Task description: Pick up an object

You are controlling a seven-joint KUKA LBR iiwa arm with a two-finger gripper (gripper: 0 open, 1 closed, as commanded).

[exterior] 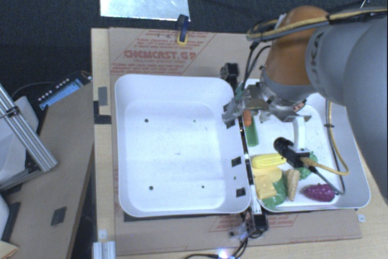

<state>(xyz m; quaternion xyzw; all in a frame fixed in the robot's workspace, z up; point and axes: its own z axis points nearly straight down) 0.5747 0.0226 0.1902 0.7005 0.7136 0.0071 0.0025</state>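
My gripper (pixel 241 108) hangs over the left edge of the right bin (pixel 357 182), near the wall it shares with the left bin (pixel 176 142). Just below it lies a green stick-shaped object (pixel 251 132) with a small orange piece (pixel 247 119) at its top end, close to the gripper. Further forward in the right bin are a yellow banana-like piece (pixel 267 161), a pale yellow block (pixel 265 183), a green piece (pixel 277 197), a tan wedge (pixel 293 182) and a purple bunch of grapes (pixel 319 192). The arm hides the back of the right bin.
The grey arm with its orange band (pixel 291 57) covers the upper right. A cardboard sheet (pixel 157 51) lies under both bins. A yellow and blue clamp (pixel 182 30) sits at its far edge, and a small black clip (pixel 228 70) stands behind the bins.
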